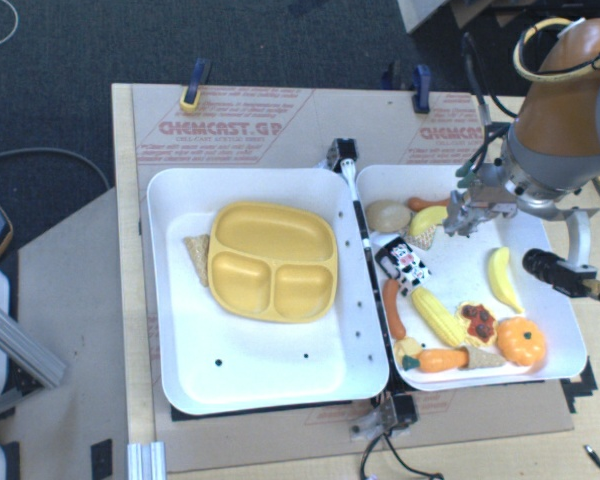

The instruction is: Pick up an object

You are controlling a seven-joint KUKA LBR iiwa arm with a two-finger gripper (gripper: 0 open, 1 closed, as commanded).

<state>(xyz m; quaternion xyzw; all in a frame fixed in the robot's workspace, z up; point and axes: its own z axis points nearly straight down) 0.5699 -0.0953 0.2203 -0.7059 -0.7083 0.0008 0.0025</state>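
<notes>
Several small plastic toy foods crowd the right white bin [570,353], where my two-finger gripper [461,218], its opening impossible to tell, hovers beside a yellow-tipped cone-shaped toy [426,227]; I judge neighbouring pieces could deflect the grasp.

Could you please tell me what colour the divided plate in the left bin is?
The divided plate is yellow, seen in the camera view.

"CHEMCAST GP" on bench sheet [220,128]
</notes>
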